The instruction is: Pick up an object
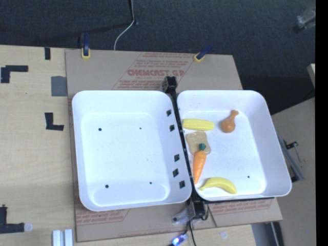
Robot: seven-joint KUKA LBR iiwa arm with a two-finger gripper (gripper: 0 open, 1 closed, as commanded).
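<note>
Corn (198,124) seen lying in right bin (256,152), near its left wall, lengthwise across. Drumstick (229,122) placed just right of corn, apart from it. Tan slab (197,141) found below corn, small dark-green piece on its lower right corner. Carrot (199,165) laid below slab, green top touching it, tip pointed toward near edge. Banana (219,185) set by near wall, just beside carrot tip. Left bin (123,150) joined alongside on cardboard sheet (154,70) over counter (31,137). State of fingers cannot be told.
</note>
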